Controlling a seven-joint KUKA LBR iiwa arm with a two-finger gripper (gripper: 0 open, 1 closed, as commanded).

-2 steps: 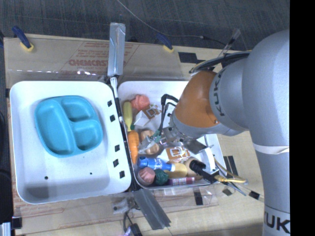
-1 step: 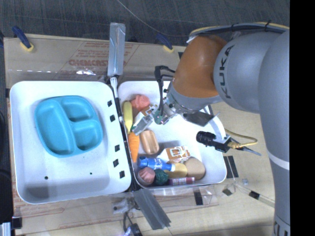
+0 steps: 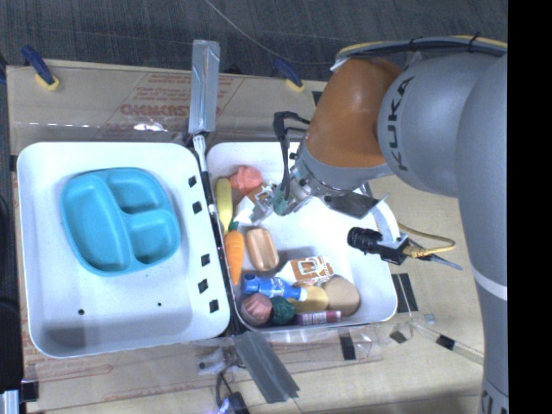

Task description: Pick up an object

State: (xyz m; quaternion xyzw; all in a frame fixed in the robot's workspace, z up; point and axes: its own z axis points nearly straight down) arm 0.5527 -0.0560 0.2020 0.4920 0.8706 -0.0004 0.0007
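The tool [image 3: 280, 198] is seen low over the right bin [image 3: 379, 270], near its upper left part; whether it is spread or closed cannot be told. A pink toy [image 3: 247, 178] lies just to its left, a yellow banana [image 3: 224, 202] beyond that. A carrot [image 3: 235, 256] and a bread-like piece [image 3: 261, 249] lie below the tool. A blue divided plate [image 3: 121, 219] is set in the left bin [image 3: 52, 317].
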